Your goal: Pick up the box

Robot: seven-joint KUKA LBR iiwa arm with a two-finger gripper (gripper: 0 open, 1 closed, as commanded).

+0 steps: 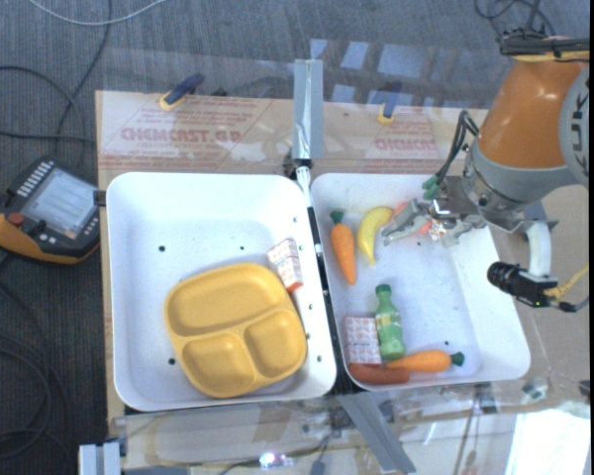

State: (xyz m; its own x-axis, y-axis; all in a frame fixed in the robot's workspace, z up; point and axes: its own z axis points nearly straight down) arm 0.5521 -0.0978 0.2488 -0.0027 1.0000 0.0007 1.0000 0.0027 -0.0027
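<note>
Since the box (360, 338) lies flat against the left side of the green bottle (388, 327), its long axis roughly alongside the bottle, my gripper (408, 228) hangs well beyond the bottle's cap end and slightly to the bottle's right. Whether my jaws are spread or pressed together, I cannot tell.
</note>
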